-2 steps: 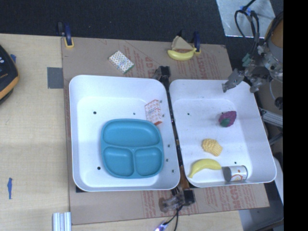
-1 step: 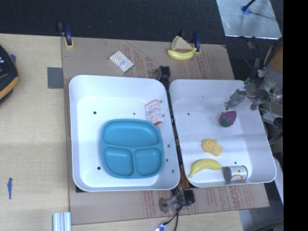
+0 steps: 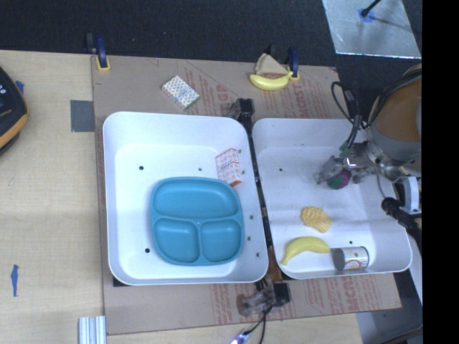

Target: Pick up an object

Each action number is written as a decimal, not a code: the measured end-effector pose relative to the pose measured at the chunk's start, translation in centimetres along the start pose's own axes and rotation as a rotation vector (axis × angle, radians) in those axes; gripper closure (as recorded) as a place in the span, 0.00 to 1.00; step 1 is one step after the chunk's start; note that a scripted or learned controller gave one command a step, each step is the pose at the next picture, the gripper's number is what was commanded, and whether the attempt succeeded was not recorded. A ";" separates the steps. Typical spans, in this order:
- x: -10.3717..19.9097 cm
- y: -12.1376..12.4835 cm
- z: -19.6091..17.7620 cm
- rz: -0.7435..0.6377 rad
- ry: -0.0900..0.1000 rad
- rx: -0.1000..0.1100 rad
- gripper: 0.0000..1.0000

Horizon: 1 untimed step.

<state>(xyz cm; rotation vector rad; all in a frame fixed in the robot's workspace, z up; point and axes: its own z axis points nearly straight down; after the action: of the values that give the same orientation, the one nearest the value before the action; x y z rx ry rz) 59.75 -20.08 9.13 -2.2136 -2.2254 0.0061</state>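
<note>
Low in the right bin (image 3: 280,138), the end effector (image 3: 337,175) sits over a small dark purple object (image 3: 337,180); whether it grips cannot be told. Corn (image 3: 316,218), banana (image 3: 305,249) and can (image 3: 351,258) lie nearer the front.

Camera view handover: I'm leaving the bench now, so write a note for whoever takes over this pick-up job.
Gripper: low in the right white bin, at a small dark purple object; finger state unclear, no grasp confirmed.
Also in the right bin: bumpy yellow corn piece, yellow plastic banana, small silver can lying on its side.
Left white bin: blue three-compartment plate, small red-and-white packet.
Done: arm has reached the bin.
Left: secure and lift one object.
</note>
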 end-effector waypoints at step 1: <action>-0.1 0.1 -1.2 -0.002 -0.002 -0.001 1.00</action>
<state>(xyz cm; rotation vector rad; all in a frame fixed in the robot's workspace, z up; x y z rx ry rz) 59.82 -20.21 10.29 -2.2124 -2.2296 0.0072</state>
